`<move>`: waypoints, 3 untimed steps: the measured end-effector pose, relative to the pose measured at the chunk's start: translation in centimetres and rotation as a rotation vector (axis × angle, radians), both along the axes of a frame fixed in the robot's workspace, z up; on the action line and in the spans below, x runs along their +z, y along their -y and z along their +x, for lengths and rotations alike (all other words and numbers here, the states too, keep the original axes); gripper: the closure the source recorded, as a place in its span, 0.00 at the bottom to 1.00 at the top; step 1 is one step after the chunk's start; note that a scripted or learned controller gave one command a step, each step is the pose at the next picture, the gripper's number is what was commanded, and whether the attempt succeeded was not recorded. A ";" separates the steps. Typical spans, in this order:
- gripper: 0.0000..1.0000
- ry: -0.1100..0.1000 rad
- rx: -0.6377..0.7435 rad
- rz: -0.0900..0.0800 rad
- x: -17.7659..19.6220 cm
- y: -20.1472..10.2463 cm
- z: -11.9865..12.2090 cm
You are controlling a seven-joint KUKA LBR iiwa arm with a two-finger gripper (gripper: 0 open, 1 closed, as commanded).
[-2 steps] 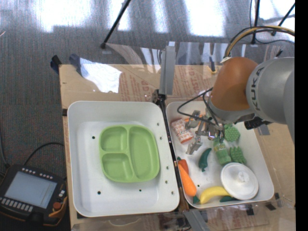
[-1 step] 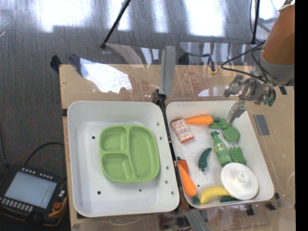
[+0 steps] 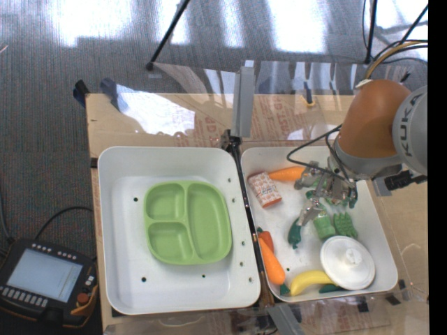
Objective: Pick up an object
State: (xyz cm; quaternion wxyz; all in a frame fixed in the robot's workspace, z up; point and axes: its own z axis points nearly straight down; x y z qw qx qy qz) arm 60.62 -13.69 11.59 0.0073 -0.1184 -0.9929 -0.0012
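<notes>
Gripper [image 3: 316,204] low in right bin [image 3: 388,251], center-right of frame, over green block [image 3: 324,226]. Can't tell how wide it's open or if it's got anything; linkage blocks the view. Risk: clutter. Dark green piece [image 3: 295,234], white lid [image 3: 348,262], ridged green toy [image 3: 345,224] all nearby, so it could nudge a neighbor or close on an edge and slip.

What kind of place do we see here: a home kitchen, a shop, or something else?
Most likely a robotics lab. A grey arm reaches over two white bins holding toy food, a handheld control pendant lies on the carpeted floor, and a tripod leg stands behind.
</notes>
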 end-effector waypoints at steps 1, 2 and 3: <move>0.00 0.011 -0.008 -0.002 -3.1 4.9 -1.5; 0.00 0.015 -0.028 -0.001 -2.9 -3.7 2.7; 0.00 0.013 0.001 -0.003 -2.9 -1.0 -3.5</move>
